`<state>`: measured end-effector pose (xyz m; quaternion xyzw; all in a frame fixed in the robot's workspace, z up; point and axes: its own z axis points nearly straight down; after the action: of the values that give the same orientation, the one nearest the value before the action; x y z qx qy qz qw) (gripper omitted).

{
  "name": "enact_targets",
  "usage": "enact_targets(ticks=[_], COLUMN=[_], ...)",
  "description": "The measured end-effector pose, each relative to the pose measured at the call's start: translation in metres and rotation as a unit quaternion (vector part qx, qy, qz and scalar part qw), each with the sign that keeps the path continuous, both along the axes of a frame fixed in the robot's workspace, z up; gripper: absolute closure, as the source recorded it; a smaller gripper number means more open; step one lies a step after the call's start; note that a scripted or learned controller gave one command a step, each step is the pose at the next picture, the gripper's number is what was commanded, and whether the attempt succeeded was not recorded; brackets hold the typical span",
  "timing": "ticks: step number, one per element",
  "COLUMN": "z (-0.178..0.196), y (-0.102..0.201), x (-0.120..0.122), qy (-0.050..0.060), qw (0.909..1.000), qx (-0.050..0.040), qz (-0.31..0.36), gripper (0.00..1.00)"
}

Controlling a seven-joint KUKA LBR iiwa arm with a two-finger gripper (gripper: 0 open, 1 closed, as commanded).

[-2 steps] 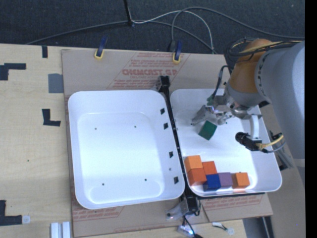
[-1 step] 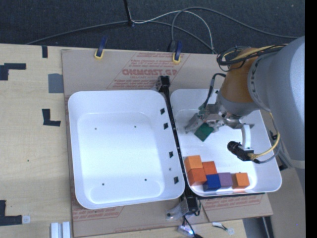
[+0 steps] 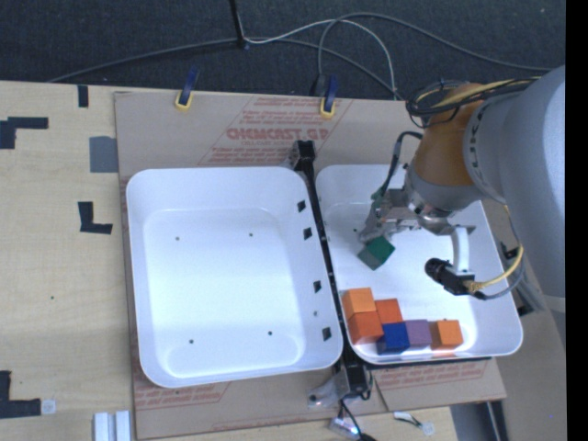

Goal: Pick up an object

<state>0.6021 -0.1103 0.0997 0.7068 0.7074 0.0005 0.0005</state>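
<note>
1. The arm (image 3: pixel 514 145) reaches in over the right bin (image 3: pixel 496 343), its broad grey body filling the space above the bin's far right corner, with the orange band (image 3: pixel 446 150) just above the wrist.
2. The wrist points down and toward the divider between the two bins, so the gripper (image 3: pixel 378 237) hangs over the upper middle of the right bin.
3. A green block (image 3: pixel 376 251) sits tilted right at the gripper's tip, touching it. It looks pinched between the fingers, and its lower corner seems raised off the right bin's floor, though the slant of the view makes that hard to judge.
4. A black fitting (image 3: pixel 444 274) with a yellowish cable juts from the wrist over the middle of the right bin.
5. Along the right bin's near edge lies a cluster of blocks: two orange blocks (image 3: pixel 363 312) stacked or pressed together at the left, a red block (image 3: pixel 388 310) beside them, a blue block (image 3: pixel 395 337) in front, then a purple block (image 3: pixel 418 333) and another orange block (image 3: pixel 446 333) to the right.
6. The left bin (image 3: pixel 147 246) lies just beside the right bin, the two joined by black clips along the shared edge.
7. Both bins rest on a cardboard sheet (image 3: pixel 156 131). Behind the right bin, red print on the sheet reads roughly "CHEMCAST G.P."; the smaller lines around it are too faint to read.
8. Two clamps (image 3: pixel 186 90) with yellow tips hold the sheet's far edge.
</note>
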Motion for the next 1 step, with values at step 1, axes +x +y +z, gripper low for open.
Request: enact_targets(ticks=[1], z=[0.0937], y=[0.0661], x=[-0.0339], qy=[-0.003], qw=[0.9991], qx=[0.0004], qz=[0.043], gripper=[1.00])
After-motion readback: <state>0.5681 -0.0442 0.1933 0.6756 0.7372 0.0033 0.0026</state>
